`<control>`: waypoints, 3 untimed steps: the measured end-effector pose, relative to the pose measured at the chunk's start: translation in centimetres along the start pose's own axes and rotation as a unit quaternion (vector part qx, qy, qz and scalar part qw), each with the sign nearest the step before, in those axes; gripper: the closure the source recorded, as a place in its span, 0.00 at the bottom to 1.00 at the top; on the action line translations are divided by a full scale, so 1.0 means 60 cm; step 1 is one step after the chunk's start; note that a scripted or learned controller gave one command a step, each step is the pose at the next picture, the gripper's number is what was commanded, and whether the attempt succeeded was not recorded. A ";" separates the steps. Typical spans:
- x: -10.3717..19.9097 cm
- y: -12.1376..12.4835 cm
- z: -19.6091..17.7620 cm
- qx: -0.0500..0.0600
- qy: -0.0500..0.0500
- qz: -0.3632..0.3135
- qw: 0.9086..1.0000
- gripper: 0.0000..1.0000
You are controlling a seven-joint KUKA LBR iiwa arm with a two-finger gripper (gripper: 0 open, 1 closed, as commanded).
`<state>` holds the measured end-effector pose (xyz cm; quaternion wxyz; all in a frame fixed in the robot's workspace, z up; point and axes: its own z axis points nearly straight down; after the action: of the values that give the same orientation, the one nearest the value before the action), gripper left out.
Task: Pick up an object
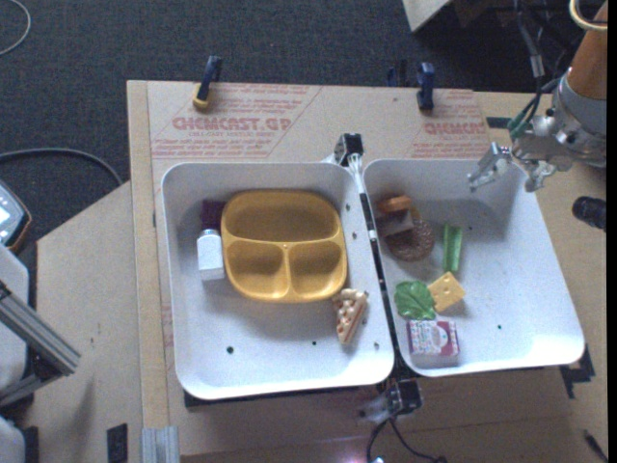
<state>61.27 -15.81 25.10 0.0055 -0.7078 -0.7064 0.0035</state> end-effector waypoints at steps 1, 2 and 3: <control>0.000 0.004 -0.011 -0.006 -0.001 -0.001 1.000 0.00; 0.002 0.008 0.061 -0.003 -0.001 -0.001 1.000 0.00; 0.013 0.002 0.137 -0.003 0.000 -0.001 1.000 0.00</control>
<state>61.27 -15.01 16.87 0.0034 -0.7071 -0.7071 0.0018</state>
